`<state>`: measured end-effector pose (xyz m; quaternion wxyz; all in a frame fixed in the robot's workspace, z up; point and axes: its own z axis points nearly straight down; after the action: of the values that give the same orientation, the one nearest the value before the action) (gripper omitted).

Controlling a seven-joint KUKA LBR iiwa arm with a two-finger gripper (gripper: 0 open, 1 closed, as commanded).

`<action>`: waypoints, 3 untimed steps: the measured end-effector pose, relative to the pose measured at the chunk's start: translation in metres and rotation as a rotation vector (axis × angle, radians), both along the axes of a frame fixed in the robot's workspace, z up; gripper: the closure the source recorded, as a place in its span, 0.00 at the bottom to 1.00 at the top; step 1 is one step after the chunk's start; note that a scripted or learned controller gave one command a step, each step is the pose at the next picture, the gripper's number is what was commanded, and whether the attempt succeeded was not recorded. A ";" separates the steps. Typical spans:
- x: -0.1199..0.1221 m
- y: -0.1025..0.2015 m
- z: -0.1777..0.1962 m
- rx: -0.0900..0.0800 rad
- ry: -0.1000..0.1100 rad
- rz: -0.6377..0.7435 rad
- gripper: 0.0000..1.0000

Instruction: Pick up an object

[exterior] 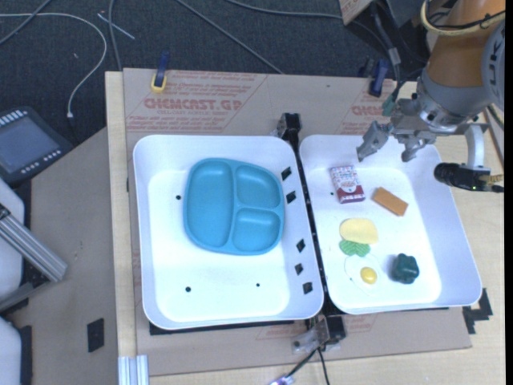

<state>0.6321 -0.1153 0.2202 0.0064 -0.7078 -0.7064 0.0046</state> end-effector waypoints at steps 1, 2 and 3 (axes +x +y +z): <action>0.003 0.000 0.009 -0.002 -0.015 0.003 0.00; 0.005 0.005 -0.034 -0.001 -0.010 0.004 0.00; 0.001 0.007 -0.078 -0.001 -0.009 0.002 0.00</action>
<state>0.6332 -0.1082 0.1426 0.0028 -0.7070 -0.7072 0.0018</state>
